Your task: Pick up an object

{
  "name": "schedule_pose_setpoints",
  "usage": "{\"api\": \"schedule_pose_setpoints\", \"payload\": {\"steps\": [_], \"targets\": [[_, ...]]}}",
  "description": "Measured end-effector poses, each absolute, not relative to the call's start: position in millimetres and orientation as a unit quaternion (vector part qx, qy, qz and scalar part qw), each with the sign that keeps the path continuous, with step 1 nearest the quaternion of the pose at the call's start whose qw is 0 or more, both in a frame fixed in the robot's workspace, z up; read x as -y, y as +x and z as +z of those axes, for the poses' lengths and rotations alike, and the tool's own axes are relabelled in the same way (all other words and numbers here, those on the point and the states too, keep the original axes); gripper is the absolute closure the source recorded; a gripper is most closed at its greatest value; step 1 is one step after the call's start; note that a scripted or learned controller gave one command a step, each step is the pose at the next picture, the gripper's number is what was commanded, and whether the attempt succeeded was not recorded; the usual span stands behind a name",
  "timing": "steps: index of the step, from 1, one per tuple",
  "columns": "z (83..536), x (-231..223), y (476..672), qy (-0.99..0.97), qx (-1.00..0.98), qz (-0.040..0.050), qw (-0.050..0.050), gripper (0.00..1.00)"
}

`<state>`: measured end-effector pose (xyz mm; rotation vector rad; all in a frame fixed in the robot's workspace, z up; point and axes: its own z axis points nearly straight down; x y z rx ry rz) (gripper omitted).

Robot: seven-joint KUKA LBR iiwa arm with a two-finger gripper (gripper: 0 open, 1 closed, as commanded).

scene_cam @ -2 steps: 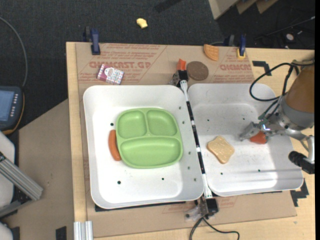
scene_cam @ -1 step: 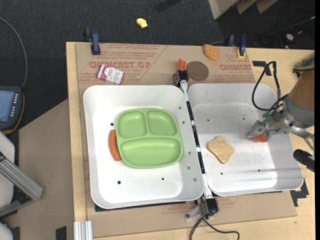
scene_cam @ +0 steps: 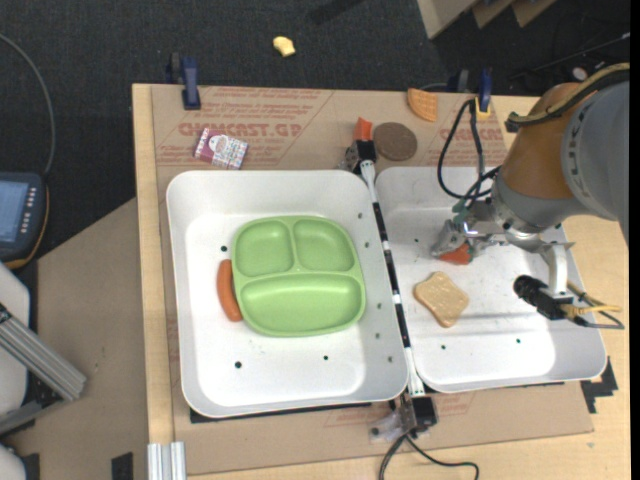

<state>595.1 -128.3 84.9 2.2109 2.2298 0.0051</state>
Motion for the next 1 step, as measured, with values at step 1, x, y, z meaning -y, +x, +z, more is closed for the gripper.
{"api": "schedule_pose_setpoints", "payload": {"steps": [1], "targets": [[192.0,49.3,617.2,0.703,-0.711,0.0055,0.004,1.00]]}}
